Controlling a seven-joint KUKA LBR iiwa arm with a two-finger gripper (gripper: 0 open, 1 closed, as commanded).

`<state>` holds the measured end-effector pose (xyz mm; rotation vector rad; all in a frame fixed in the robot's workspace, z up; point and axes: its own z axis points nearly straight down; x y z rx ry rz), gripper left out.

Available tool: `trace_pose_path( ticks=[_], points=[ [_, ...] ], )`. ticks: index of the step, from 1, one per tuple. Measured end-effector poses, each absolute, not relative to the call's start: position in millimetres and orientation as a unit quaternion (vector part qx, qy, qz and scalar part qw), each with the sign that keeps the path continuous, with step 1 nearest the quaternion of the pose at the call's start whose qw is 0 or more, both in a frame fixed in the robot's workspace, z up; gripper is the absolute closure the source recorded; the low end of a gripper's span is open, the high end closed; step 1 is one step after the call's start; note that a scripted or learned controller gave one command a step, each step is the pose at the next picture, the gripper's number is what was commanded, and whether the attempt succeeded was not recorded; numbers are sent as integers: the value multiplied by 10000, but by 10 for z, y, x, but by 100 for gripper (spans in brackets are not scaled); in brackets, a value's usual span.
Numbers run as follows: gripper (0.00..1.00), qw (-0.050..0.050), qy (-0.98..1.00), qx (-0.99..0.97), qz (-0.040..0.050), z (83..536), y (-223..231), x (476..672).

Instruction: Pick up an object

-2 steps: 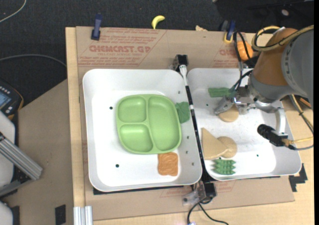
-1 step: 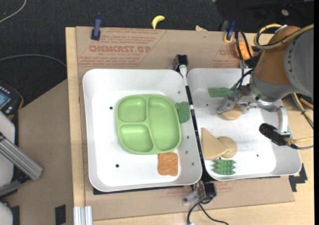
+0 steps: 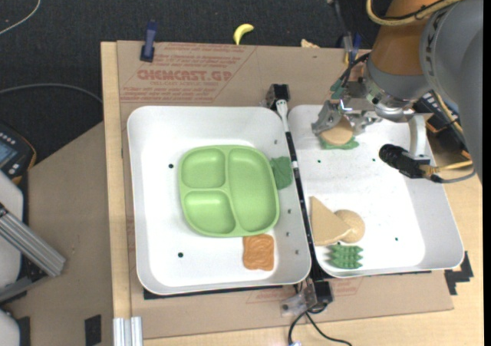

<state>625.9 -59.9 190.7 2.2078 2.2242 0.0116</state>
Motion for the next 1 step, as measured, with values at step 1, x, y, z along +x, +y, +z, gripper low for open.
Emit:
trace_pose_path(
  ticks=[1],
  points=[
    [100, -33, 7102, 7040, -3, 1845, 317, 5886]
  ],
)
